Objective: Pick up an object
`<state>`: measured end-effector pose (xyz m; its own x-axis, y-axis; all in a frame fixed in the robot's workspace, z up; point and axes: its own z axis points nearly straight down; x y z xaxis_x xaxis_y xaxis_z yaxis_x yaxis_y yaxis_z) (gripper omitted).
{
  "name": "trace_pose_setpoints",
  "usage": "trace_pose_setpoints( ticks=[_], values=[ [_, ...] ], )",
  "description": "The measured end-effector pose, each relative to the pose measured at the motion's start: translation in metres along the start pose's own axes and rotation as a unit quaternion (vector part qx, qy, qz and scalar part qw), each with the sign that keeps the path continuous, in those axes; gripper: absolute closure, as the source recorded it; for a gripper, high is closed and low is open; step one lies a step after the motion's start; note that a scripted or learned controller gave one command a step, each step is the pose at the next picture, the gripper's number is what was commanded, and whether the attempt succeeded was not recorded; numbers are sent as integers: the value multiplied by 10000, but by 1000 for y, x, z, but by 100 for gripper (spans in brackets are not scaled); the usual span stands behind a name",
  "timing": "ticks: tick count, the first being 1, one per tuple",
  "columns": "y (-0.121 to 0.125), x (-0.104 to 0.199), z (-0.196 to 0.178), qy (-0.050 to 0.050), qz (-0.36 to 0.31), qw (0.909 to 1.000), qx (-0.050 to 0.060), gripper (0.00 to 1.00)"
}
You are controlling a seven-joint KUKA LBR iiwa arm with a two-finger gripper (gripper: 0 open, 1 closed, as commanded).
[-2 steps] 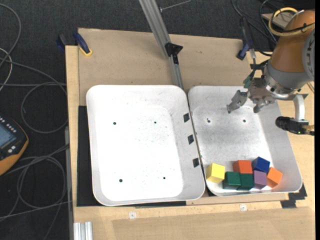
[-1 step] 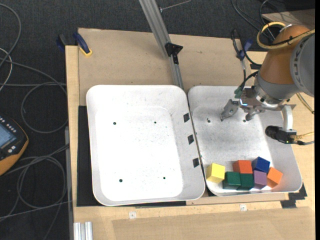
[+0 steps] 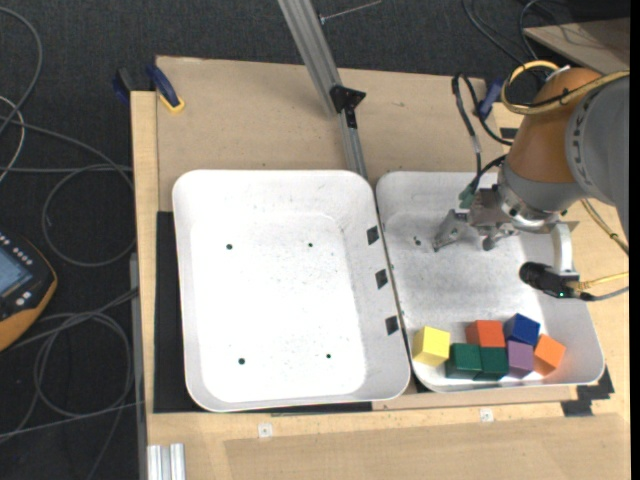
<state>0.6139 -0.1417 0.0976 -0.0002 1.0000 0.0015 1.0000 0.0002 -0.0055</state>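
Nearby, blocks [image 3: 488, 350] along bin [image 3: 440, 268] wall.

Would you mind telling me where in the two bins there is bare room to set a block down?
The left bin has a bare floor from wall to wall. In the right bin the middle floor is free, between the gripper at the far end and the blocks. It is crowded along the near wall, from the yellow block to the orange block.

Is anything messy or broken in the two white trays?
Nothing looks broken or spilled. The blocks, such as the yellow block and the orange block, are all bunched at the near edge of the right bin, a few leaning on each other. The gripper hangs over a bare part of that bin, apart from them.
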Motion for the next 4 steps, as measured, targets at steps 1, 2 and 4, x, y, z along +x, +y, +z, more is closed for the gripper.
trace_pose_setpoints(
  ticks=[1, 2, 4],
  values=[
    [2, 0, -14, 0, 0, 10000, -33, 100],
    [11, -5, -64, -15, -5, 10000, -63, 100],
    [21, 3, -170, -17, -8, 10000, -69, 100]
  ],
)
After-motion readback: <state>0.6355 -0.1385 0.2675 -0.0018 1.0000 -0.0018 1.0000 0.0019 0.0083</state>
